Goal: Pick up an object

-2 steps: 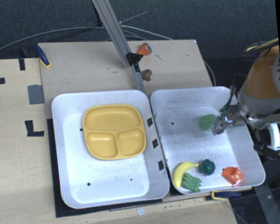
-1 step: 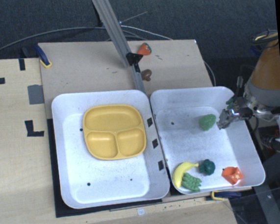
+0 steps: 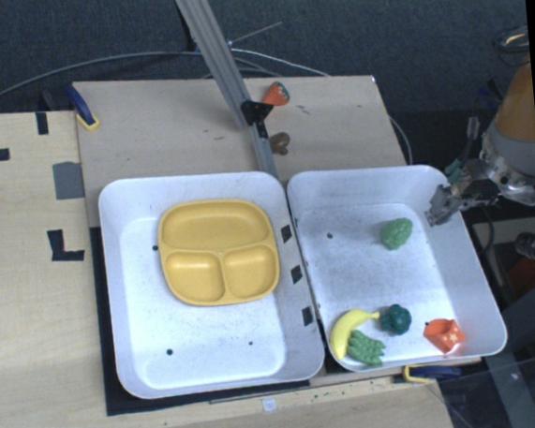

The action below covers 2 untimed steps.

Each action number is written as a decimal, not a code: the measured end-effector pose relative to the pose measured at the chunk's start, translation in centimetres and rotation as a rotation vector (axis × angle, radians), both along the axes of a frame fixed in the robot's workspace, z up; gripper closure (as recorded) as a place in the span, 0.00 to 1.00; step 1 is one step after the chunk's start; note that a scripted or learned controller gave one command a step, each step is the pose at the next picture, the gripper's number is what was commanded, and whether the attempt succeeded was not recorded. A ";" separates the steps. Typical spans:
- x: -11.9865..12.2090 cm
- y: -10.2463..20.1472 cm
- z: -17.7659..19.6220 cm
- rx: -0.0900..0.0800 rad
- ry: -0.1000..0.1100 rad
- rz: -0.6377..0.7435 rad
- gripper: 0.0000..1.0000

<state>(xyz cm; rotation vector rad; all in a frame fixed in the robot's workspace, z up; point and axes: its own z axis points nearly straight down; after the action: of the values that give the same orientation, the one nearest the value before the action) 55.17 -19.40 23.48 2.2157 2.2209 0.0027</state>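
Five toys lie ungrasped in right bin (image 3: 461,265) | gripper (image 3: 439,207) poised at far-right rim, grip unreadable | descent needed onto green lump (image 3: 396,233).

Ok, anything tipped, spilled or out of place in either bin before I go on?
Nothing stands out. The yellow divided plate lies flat in the left bin. In the right bin, the green piece, banana, dark green piece, light green piece and orange piece all sit inside its walls. The end effector sits at its right rim.

High slanted view over both bins (image 3: 113,270)
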 end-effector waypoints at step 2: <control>3.8 10.8 0.1 0.003 0.006 0.005 1.00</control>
<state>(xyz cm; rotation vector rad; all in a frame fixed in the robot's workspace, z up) 58.96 -8.60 23.61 2.2143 2.2314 0.0004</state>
